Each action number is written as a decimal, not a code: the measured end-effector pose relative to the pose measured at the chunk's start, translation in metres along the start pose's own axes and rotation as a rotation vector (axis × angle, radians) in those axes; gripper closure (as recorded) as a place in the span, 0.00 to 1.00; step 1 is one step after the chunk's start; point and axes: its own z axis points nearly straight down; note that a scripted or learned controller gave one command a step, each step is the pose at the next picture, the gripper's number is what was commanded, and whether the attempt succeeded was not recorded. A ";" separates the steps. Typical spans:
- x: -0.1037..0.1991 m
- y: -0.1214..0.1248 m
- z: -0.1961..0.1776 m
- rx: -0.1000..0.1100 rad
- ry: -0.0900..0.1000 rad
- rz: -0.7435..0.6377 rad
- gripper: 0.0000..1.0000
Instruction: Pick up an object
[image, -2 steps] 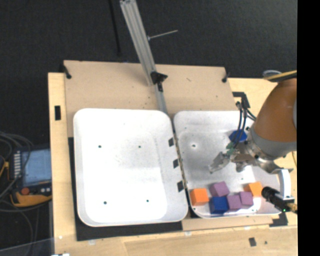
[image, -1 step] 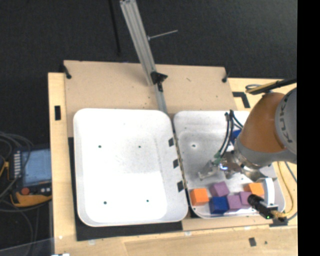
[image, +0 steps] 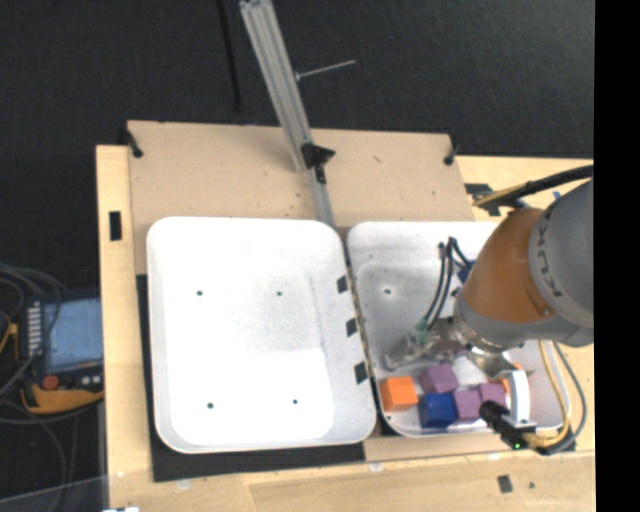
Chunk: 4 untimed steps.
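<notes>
Camera view: arm (image: 530, 275) bent low over, seemingly, blocks (image: 440, 395).

The left bin (image: 245, 330) is lying open to approach from above. In the right bin (image: 385, 262), the arm (image: 525, 275) is overhanging the middle, and blocks (image: 437, 395) are crowding the near end; its far left corner is offering free room.

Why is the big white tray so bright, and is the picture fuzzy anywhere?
In the camera view, the left bin glares under overhead light, washing out most of its floor; the right bin looks greyer, with the arm throwing a shadow near the blocks. The orange block, blue block and purple blocks look slightly soft, and the dark floor around the bench stays dim.
</notes>
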 end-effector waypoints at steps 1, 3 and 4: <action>0.000 0.002 -0.013 -0.004 0.002 0.008 1.00; 0.000 0.010 -0.121 -0.006 0.001 -0.006 1.00; -0.001 0.012 -0.150 -0.003 0.002 -0.008 1.00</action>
